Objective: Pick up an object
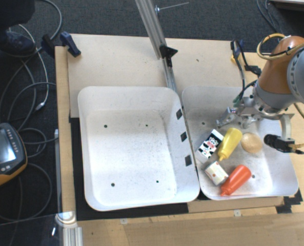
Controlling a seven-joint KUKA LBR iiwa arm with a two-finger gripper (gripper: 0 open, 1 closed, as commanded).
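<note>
The right bin (280,181) holds several objects. A yellow bottle (229,142) lies near the middle, with a beige rounded object (251,143) to its right. Left of the bottle is a black-and-white box (209,145). Closer to the front lie a small white piece with a red mark (217,172) and an orange-red carrot-shaped object (236,180). My gripper (237,118) hangs over the back part of this bin, just behind the yellow bottle. Nothing is visibly held in it.
The left bin (90,137) sits beside the right one, and a ridge with black clips (183,136) divides them. A slanted metal pole (152,24) rises from the back of the bench. Cables and a black connector (280,143) run along the right side.
</note>
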